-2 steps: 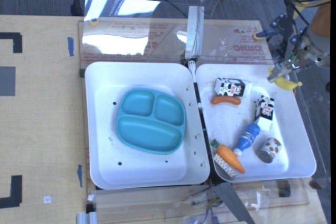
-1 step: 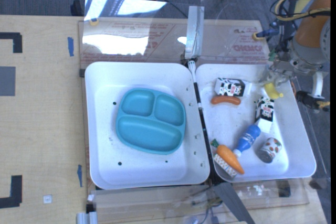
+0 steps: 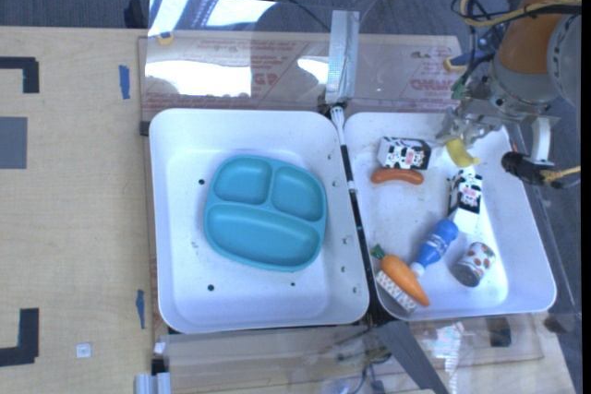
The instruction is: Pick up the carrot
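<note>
The carrot [image 3: 404, 278] is orange with a green stub at its upper-left end. It lies at a slant in the front left corner of the right bin [image 3: 531, 240], resting partly on a small striped object [image 3: 396, 295]. My gripper [image 3: 467, 126] hangs over the bin's back right part, far from the carrot and well above it in the picture. A small yellow piece [image 3: 459, 150] sits right under the gripper; whether it is held is not visible.
Close to the carrot's right lie a blue bottle [image 3: 434, 246] and a patterned can [image 3: 473, 263]. Farther back are a cow-print box [image 3: 404, 153], an orange sausage [image 3: 398, 177] and a small cow-print carton [image 3: 467, 192]. A blue divided plate [image 3: 265, 210] sits in the left bin [image 3: 175, 198].
</note>
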`<state>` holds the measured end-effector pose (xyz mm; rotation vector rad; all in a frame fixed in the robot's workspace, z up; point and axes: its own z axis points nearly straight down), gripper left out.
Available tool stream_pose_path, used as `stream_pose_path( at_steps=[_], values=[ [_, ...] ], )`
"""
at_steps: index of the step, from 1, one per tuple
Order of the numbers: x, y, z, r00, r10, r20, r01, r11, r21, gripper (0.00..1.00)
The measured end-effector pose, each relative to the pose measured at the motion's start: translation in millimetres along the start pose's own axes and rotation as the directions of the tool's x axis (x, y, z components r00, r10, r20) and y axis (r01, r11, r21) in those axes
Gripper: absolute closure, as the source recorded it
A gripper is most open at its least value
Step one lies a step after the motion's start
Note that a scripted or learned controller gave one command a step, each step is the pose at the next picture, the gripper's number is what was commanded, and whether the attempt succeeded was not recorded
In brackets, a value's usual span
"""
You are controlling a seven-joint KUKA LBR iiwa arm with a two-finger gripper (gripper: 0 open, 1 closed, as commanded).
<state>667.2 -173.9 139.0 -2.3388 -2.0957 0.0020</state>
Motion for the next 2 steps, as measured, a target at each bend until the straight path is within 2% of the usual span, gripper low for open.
stream_pose_path(
  at_steps=[1, 2],
  values=[
    [-14.2, -4.6, -40.9, 0.952, 0.307, 0.001, -0.307, 0.952, -0.004, 1.00],
    [-18.0, 1.5, -35.0, 0.788, 0.616, 0.000, -0.616, 0.788, -0.003, 1.00]
  ],
)
